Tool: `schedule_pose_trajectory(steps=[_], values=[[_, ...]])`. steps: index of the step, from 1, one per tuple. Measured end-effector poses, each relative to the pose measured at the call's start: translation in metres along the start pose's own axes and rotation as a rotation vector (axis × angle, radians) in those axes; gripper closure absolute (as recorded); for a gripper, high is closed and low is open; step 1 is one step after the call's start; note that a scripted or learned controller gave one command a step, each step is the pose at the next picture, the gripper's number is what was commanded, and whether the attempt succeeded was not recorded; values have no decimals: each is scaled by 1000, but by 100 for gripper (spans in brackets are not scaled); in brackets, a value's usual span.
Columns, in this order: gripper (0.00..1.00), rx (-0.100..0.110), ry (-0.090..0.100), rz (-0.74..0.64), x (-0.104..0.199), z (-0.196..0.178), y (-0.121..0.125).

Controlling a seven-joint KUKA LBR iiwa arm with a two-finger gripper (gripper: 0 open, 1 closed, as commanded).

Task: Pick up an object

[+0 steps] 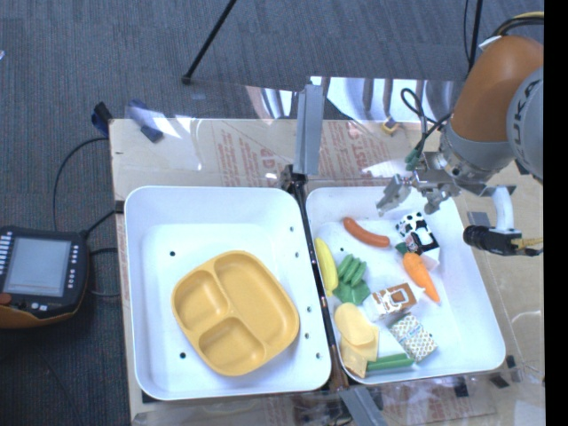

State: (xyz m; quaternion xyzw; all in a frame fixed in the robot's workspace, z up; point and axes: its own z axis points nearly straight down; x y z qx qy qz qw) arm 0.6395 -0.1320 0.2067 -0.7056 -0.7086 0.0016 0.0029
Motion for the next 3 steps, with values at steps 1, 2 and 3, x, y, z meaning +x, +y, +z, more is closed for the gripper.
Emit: schedule_pose_trajectory(steps=[1, 2, 3], values=[[0, -4, -2, 122, -35, -39, 3], [0, -20, -2, 245, -33, 94, -1], [0, -24, -2, 145, 46, 111, -3]])
